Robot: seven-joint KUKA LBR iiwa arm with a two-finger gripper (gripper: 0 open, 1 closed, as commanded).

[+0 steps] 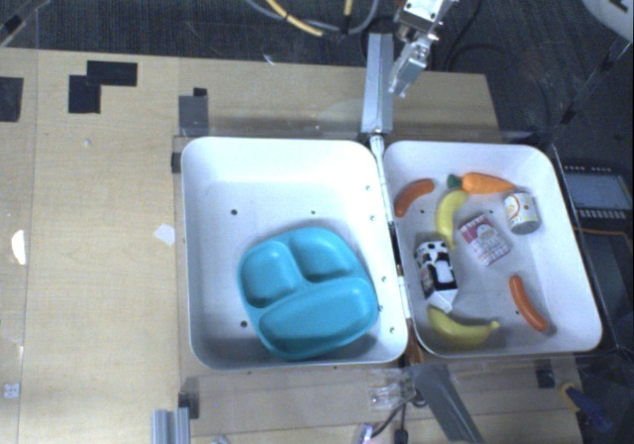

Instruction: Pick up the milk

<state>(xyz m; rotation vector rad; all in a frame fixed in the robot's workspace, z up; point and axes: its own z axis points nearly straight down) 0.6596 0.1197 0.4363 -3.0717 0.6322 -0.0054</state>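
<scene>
The milk [436, 268] is a small carton with black and white cow patches. It lies on its side in the right bin [560, 234], close to that bin's left wall and a little below the middle. My gripper [408, 63] hangs high behind the bins, over the bench beyond the divider between them. It is well away from the milk, toward the back, and holds nothing that I can see.
Around the milk lie a yellow banana [451, 214], a pink-and-white box [484, 239], a second banana [462, 329], two orange sausages [414, 196] [528, 303], a carrot [485, 182] and a small can [521, 212]. A blue divided plate [309, 290] sits in the left bin [213, 234].
</scene>
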